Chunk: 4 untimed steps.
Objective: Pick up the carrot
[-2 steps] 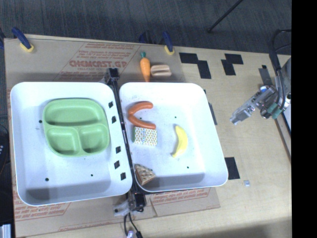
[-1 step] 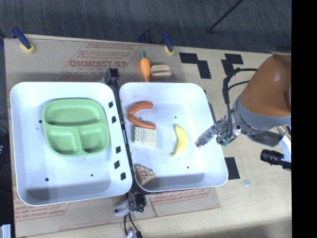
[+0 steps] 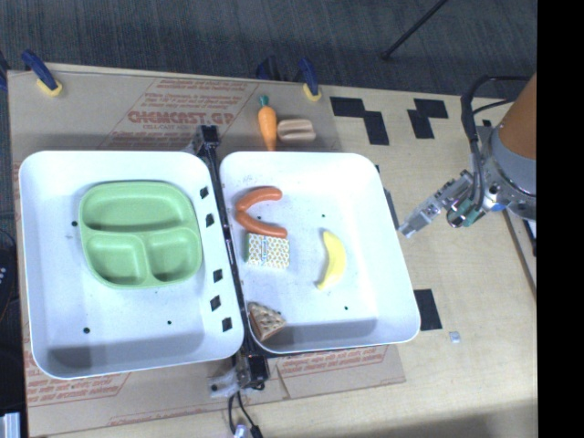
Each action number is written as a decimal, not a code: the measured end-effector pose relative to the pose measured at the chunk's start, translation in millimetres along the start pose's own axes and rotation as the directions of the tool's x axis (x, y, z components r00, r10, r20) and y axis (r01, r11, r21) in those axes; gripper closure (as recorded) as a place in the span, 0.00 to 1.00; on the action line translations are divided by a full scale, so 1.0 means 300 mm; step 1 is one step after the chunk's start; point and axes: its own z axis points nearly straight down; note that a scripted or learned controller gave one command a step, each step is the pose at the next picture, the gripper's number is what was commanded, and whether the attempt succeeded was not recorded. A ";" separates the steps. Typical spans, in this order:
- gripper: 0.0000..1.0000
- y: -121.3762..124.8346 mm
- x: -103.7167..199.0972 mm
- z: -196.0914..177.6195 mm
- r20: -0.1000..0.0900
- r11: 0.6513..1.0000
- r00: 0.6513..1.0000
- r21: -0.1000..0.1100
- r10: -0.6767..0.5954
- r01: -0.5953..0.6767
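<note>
Carrot (image 3: 266, 126) lies outside bins, on bench just beyond right bin (image 3: 388, 245) far rim, beside bun (image 3: 296, 131). Gripper (image 3: 422, 217) hovers right of bin, well apart from carrot, grasping nothing; finger spacing unclear. Approach not begun.

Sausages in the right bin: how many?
2. One sausage curves near the bin's upper left; the other sausage lies just below it, above the checkered block. None looks hidden.

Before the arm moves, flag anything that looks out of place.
The carrot lies outside both bins, on the cardboard behind the right bin, beside a small hot dog bun. The other food sits inside that bin. The gripper is off to its right.
</note>
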 end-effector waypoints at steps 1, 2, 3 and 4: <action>1.00 0.043 0.154 0.317 -0.005 0.995 0.995 0.002 0.098 -0.098; 1.00 0.026 0.126 0.015 -0.001 0.895 0.895 0.002 0.447 -0.447; 1.00 0.174 0.341 0.254 -0.004 0.870 0.870 0.005 0.494 -0.494; 1.00 0.074 0.179 -0.005 -0.001 0.952 0.952 0.001 0.307 -0.307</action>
